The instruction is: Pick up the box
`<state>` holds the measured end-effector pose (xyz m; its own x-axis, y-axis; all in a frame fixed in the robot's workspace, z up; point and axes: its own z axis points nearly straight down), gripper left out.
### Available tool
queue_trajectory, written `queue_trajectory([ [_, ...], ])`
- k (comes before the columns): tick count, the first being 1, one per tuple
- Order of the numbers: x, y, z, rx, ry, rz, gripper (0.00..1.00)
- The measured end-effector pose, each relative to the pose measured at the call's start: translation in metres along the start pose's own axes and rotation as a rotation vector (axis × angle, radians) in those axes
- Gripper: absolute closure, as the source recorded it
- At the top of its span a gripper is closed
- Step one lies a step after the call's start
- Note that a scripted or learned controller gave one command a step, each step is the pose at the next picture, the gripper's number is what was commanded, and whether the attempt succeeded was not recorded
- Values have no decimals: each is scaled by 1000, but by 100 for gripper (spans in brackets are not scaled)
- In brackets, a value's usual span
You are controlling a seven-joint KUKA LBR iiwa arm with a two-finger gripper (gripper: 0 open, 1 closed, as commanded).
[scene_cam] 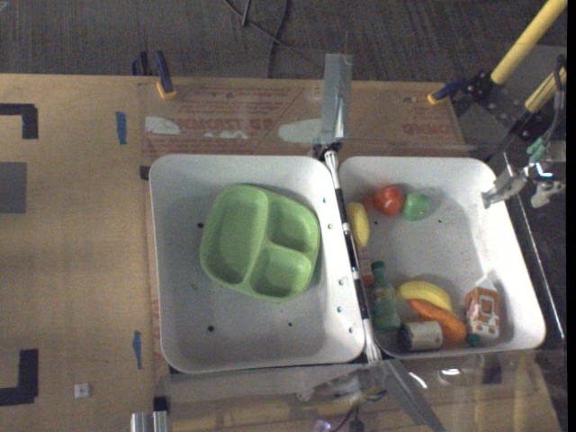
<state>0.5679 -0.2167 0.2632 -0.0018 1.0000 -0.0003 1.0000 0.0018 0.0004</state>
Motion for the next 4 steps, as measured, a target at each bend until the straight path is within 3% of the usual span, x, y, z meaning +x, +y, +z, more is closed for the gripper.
queue_trajectory([
  [1, 0, 1, -11, -4, -2, -2, 100],
  [2, -7, -68, -166, -2, -2, 65, 100],
  [3, 0, -72, -173, -4, -4, -64, 100],
  [4, 0, -72, -173, -4, -3, -64, 0],
])
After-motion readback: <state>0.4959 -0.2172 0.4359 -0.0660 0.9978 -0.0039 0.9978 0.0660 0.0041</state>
